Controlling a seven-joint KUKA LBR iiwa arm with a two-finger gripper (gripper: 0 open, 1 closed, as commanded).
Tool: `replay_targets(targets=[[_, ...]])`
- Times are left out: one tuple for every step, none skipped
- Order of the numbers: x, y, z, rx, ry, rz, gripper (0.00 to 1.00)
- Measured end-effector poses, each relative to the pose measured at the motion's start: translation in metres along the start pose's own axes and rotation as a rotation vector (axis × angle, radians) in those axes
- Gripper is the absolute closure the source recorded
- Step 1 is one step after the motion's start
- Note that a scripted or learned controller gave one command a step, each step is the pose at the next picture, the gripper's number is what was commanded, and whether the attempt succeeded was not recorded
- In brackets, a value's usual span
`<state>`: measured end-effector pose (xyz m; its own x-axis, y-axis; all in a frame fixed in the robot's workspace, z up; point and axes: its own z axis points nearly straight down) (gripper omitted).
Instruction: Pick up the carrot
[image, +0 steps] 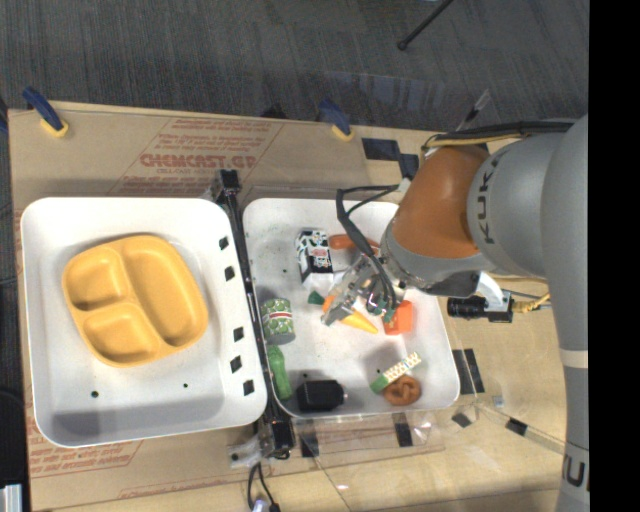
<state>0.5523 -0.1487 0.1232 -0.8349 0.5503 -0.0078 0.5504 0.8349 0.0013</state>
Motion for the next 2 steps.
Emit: replay_targets(targets=[[0.014,-0.044,0.032,0.002,0.008,-0.044,1.00],[0.078,-0.018,-0.006,0.000,0.010,0.080,1.00]])
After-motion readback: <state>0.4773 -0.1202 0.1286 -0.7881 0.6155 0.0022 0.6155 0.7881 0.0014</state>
